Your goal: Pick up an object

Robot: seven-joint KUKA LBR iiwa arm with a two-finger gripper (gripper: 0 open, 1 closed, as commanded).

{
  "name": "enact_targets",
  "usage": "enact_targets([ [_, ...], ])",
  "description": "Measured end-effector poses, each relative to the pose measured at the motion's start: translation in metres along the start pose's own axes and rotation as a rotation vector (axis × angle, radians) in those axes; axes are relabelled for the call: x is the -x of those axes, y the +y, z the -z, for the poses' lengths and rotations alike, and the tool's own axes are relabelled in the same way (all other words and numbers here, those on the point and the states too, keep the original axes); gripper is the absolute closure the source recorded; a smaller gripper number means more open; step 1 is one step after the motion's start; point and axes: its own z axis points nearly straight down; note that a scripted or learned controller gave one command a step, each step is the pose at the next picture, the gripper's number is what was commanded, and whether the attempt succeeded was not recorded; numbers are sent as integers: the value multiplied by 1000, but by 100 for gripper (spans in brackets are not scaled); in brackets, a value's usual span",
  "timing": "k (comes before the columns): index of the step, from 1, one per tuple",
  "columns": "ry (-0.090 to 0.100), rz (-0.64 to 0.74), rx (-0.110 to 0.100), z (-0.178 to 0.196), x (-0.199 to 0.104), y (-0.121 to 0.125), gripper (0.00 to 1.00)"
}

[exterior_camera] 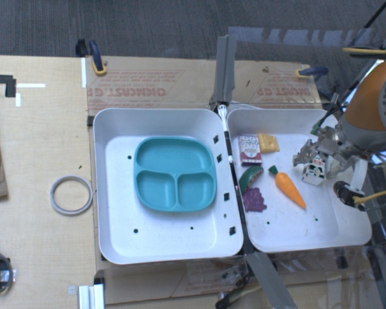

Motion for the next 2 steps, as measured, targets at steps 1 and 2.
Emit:
enact_targets([
  [1, -2, 273, 4, 79, -35, 44, 0],
  [2, -2, 172, 28, 9, -44, 0, 0],
])
